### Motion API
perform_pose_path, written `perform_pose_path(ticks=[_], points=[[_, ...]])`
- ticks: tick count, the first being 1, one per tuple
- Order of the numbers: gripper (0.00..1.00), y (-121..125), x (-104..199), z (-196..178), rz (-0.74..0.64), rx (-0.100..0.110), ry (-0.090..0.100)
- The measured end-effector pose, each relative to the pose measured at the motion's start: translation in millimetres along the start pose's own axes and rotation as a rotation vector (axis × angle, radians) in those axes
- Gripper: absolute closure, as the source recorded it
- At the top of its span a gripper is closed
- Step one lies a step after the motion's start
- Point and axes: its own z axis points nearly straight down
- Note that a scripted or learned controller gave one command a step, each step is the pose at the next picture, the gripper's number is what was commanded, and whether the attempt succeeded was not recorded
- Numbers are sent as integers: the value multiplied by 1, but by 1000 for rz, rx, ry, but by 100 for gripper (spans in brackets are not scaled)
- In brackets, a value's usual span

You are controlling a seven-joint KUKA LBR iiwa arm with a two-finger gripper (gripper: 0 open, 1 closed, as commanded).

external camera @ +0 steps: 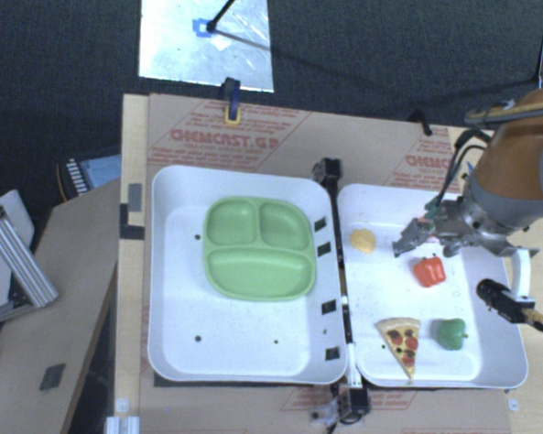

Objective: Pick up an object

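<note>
Grey arm [517, 171] low over right bin [373, 355], gripper [426, 235] seemingly above red pepper [430, 271].

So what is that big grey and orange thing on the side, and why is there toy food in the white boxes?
That thing is a robot arm. At its end are its jaws, a gripper for grabbing things. The picture comes from one camera fixed above the bench, looking down at a slant, and the arm reaches in from the picture's right.

On the bench sit two shallow white bins side by side. The left bin holds a green plate split into three sections. The right bin holds toy food: a small yellow piece, a red pepper, a green pepper and a pizza slice.

The robot's job is to pick one thing up. The jaws hover over the right bin, close to the red pepper, with nothing between them. I can't tell whether they are open or shut.
</note>
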Motion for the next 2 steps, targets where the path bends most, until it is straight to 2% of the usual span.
perform_pose_path(ticks=[1, 2], points=[[0, 3, 0, -7, -2, -13, -1], [0, 6, -2, 54, -1, -12, -1]])
